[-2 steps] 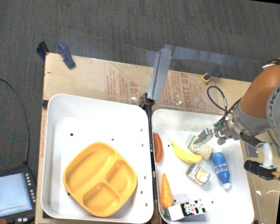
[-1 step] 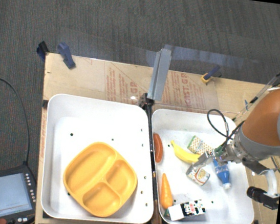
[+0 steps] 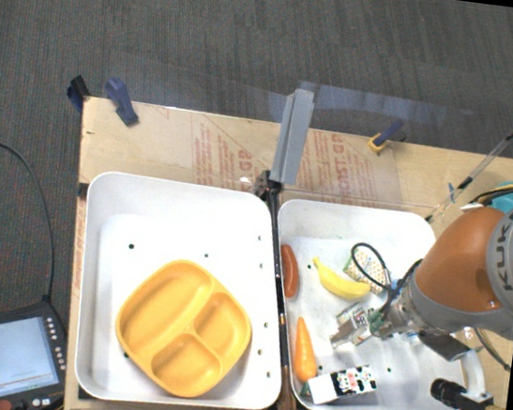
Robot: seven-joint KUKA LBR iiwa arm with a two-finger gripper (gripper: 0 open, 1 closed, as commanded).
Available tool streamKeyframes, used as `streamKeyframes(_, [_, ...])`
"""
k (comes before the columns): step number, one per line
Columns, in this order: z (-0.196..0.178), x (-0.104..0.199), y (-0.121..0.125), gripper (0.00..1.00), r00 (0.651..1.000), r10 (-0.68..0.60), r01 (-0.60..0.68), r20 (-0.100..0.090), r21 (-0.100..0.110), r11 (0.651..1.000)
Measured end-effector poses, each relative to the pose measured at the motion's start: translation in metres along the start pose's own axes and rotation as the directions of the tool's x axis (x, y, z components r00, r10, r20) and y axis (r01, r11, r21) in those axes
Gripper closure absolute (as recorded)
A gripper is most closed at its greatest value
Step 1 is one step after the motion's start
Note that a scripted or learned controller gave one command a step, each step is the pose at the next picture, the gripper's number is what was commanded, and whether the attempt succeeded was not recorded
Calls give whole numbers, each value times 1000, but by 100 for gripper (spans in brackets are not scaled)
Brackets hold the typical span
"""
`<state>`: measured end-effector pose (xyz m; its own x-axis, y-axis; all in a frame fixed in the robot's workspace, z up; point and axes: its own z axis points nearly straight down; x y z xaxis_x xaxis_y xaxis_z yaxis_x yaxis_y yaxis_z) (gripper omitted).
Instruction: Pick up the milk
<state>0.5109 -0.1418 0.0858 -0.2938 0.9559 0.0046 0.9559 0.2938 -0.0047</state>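
The milk [image 3: 343, 384] is a small white carton with black cow patches. It lies on its side near the front edge of the right bin [image 3: 423, 234]. My gripper [image 3: 353, 326] hangs over the middle of that bin, a little behind the carton and just in front of the banana [image 3: 341, 280]. It is apart from the milk. The arm's grey and orange wrist [image 3: 460, 271] reaches in from the right and covers the bin's right part.
In the right bin a brown sausage [image 3: 290, 272] and an orange carrot [image 3: 305, 348] lie along the left wall, and a dark mesh item [image 3: 371, 263] lies behind the banana. The left bin [image 3: 125, 200] holds a yellow divided plate [image 3: 184, 328].
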Motion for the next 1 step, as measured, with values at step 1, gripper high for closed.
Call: streamKeyframes(1, [-8,0,0,100,1000,3,-3,-3,2,1000])
